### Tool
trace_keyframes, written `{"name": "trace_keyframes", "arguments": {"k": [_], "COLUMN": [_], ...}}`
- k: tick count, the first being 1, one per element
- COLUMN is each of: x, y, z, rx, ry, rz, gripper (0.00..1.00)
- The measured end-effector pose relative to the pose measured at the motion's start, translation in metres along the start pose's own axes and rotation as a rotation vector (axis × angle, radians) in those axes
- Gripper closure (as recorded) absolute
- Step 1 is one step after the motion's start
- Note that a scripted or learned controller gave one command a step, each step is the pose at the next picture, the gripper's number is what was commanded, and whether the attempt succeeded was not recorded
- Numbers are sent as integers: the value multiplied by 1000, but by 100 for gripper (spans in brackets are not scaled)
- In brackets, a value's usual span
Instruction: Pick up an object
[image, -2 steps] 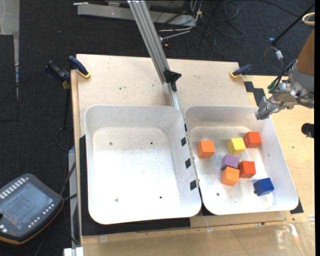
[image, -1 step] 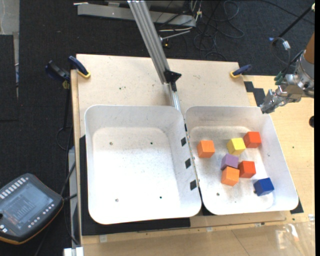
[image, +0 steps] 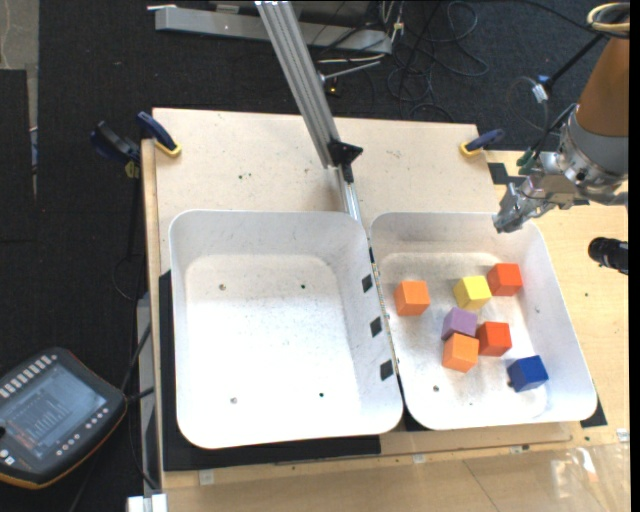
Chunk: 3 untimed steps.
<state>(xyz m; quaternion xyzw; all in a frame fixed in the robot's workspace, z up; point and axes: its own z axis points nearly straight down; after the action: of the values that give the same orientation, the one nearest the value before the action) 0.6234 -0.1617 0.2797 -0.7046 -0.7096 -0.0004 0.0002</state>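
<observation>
Several small blocks lie in the right bin (image: 420, 235): an orange block (image: 412, 297) towards the left, a yellow block (image: 472, 291), a red-orange block (image: 505, 278), a purple block (image: 460, 322), another red-orange block (image: 494, 338), an orange block (image: 460, 351) and a blue block (image: 527, 373). My gripper (image: 510, 219) hangs over the bin's far right corner, above and behind the red-orange block, apart from all of them. Nothing shows between its fingertips.
The left bin (image: 190, 250) lies beside the right one, with black tabs along the shared wall. A slanted metal pole (image: 305, 85) comes down to the bench behind the bins. Clamps sit at the board's far corners. A teach pendant (image: 50, 415) lies at lower left.
</observation>
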Motion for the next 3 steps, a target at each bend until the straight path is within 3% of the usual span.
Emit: {"name": "trace_keyframes", "arguments": {"k": [3], "x": [162], "y": [-17], "z": [5], "rx": [1], "ry": [1], "rz": [-2], "gripper": [100]}}
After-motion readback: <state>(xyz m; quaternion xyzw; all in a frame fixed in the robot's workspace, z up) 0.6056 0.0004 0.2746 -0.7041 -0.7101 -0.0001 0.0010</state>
